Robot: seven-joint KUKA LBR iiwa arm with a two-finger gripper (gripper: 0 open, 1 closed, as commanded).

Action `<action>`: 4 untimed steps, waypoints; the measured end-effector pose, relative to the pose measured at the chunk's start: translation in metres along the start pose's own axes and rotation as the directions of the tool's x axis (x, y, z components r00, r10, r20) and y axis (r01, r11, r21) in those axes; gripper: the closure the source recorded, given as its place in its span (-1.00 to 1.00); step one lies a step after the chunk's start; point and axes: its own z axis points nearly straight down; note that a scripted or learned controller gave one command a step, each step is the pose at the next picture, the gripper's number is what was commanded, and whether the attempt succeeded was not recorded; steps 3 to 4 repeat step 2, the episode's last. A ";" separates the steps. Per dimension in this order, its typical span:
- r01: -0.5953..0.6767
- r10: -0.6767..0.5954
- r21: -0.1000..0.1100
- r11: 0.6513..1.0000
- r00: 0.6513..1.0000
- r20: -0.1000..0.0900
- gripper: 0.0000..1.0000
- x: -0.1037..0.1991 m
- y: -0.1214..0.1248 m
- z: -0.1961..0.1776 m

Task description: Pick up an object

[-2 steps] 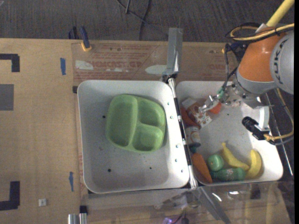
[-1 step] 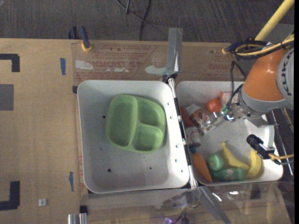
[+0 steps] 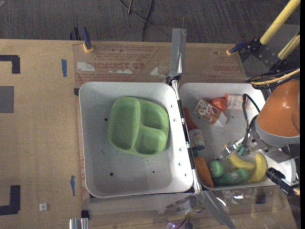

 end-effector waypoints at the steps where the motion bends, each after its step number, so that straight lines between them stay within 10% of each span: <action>1: -0.002 0.002 -0.006 1.000 1.000 0.007 1.00 -0.002 0.001 -0.011; 2: -0.024 0.024 0.010 1.000 1.000 -0.009 1.00 0.054 0.031 -0.096; 4: -0.024 0.024 0.010 1.000 1.000 -0.009 1.00 0.054 0.031 -0.096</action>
